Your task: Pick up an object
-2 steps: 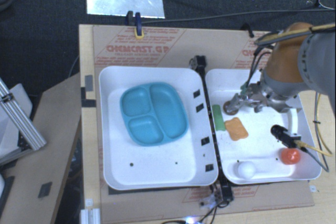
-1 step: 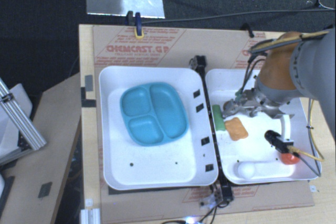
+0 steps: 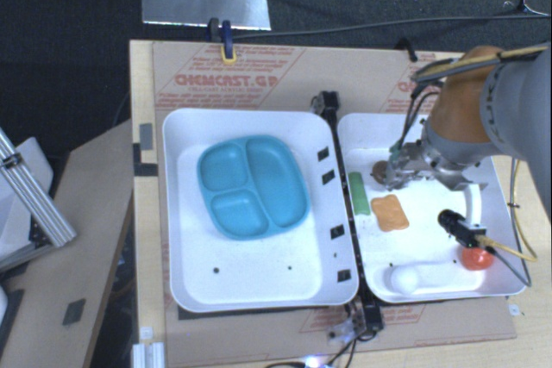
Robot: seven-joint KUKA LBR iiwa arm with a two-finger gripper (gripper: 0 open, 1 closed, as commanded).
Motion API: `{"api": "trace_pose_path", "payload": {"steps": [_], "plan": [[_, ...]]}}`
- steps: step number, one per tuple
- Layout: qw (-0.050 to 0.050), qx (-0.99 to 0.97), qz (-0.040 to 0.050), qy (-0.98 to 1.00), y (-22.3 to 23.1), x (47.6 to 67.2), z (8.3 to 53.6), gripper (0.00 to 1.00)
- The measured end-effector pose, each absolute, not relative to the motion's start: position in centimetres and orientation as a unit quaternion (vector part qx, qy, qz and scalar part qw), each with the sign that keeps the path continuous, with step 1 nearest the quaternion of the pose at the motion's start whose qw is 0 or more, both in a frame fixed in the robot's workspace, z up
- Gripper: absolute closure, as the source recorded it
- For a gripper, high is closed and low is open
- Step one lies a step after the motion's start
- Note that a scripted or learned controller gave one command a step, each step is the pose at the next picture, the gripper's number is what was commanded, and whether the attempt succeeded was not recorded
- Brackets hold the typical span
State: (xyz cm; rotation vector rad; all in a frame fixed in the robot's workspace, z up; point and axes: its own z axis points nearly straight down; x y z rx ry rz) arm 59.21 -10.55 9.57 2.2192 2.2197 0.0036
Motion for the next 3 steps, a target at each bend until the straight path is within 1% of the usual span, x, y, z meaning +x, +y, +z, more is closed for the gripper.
{"api": "trace_pose_path", "payload": {"steps": [1, 2, 3], "plan": [[0.003, 0.706, 0.002, 0.708, -10.5, 59.8, 14.0, 1.0], [0.003, 0.707, 0.0023, 0.708, -11.6, 60.1, 19.7, 1.0], [0.003, 0.706, 0.0023, 0.709, -11.4, 59.3, 25.6, 1.0]]}}
